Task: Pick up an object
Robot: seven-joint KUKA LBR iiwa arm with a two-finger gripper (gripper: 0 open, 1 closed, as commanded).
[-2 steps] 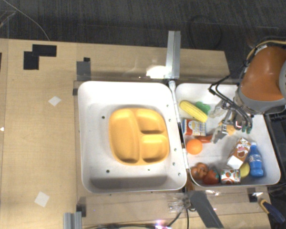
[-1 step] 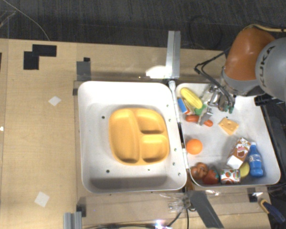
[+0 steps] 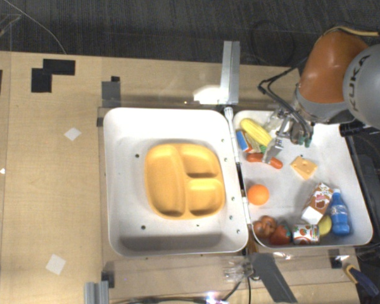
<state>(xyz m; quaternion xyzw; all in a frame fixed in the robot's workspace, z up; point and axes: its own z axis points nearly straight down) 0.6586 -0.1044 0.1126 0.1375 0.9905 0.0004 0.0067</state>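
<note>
My gripper (image 3: pixel 290 137) hangs over the back part of the right bin (image 3: pixel 351 170), open, with nothing between its fingers. Just to its left lie a yellow corn cob (image 3: pixel 254 132) and a small blue item (image 3: pixel 242 139). A red-orange carrot-like piece (image 3: pixel 266 160) lies right below the left finger. A cheese wedge (image 3: pixel 303 167) sits a little in front of the gripper. Farther forward are an orange (image 3: pixel 258 194), a red apple (image 3: pixel 266 227), a can (image 3: pixel 306 234), a brown-and-white carton (image 3: pixel 318 202) and a blue bottle (image 3: pixel 339 215).
The left bin (image 3: pixel 123 170) holds a yellow divided tray (image 3: pixel 183 178). A metal post (image 3: pixel 230 75) stands behind the wall between the bins. The arm's orange band (image 3: pixel 326 65) reaches in over the right bin's back corner.
</note>
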